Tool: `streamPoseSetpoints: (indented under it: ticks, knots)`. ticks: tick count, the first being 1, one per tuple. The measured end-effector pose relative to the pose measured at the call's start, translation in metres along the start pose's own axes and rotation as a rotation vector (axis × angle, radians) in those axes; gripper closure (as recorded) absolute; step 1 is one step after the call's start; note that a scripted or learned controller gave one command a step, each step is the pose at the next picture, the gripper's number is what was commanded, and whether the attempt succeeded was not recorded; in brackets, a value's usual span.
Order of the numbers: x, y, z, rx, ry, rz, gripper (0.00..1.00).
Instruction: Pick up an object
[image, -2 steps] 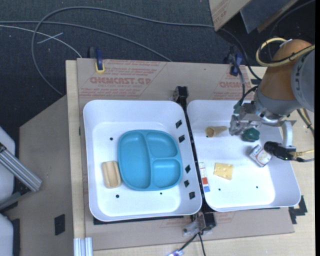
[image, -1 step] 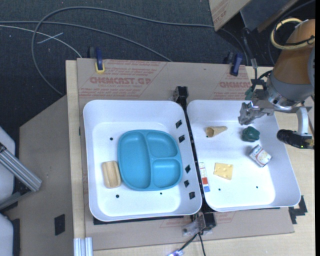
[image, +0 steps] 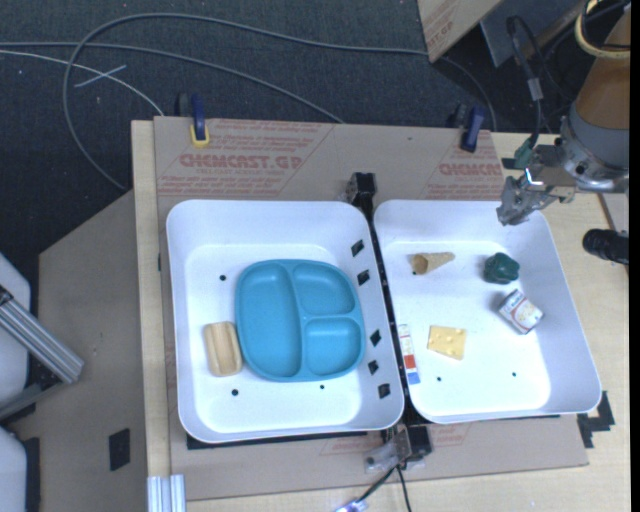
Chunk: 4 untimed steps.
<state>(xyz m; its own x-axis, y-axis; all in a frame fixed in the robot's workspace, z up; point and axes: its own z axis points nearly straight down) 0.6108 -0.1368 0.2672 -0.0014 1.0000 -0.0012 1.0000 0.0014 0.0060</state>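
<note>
Hovering at the right bin's (image: 560, 300) far corner, above the green lump (image: 501, 267); I cannot tell how my jaws are standing.

robot lab: clamped bench (image: 300, 150), cables (image: 110, 70)

Glossy white plastic bins (image: 190, 260), smooth blue plastic plate (image: 298, 318), matt cardboard bench (image: 290, 155)

Bright even light, soft shadows, slight overall blur.
</note>
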Motion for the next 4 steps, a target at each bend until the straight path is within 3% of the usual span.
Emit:
streamPoseSetpoints:
  ticks: [1,3,4]
  knots:
    - [0.048,-0.019,0.009,0.009,0.004,-0.002,1.00]
    - [0.166,-0.040,0.020,0.009,0.003,-0.004,1.00]
    - [0.218,-0.040,0.020,0.006,0.003,-0.004,1.00]
